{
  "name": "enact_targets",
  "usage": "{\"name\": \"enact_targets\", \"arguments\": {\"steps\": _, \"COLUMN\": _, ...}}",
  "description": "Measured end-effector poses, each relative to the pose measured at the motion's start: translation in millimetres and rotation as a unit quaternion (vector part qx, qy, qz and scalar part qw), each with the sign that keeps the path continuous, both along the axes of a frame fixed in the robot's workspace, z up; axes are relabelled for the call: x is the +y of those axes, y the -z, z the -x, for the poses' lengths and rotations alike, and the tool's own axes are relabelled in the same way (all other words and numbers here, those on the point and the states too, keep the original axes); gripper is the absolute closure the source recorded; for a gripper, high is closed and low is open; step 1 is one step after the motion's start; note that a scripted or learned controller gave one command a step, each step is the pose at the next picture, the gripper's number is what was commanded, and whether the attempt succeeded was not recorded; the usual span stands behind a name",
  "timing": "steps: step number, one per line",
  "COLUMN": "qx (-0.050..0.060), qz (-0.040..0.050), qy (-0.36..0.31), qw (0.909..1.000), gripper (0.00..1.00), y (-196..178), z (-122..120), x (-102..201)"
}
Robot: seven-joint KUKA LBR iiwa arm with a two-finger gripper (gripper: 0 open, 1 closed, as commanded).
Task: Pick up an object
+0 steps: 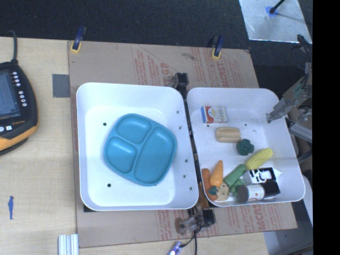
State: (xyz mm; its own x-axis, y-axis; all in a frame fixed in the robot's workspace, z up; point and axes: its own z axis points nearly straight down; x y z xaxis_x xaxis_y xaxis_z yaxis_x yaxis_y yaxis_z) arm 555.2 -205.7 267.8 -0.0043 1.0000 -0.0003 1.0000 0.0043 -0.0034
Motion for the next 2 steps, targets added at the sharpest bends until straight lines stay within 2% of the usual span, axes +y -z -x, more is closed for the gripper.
{"name": "enact_targets", "arguments": {"steps": 1, "qx": 0.001, "qz": -0.0001, "qy": -0.001, "qw": 1.0, "gripper": 0.0, "y": 113, "z": -18, "x": 45}}
{"name": "enact_targets", "arguments": {"steps": 2, "qx": 0.001, "qz": 0.0, "qy": 0.0, "qw": 1.0, "gripper": 0.0, "y": 177, "z": 15, "x": 26}}
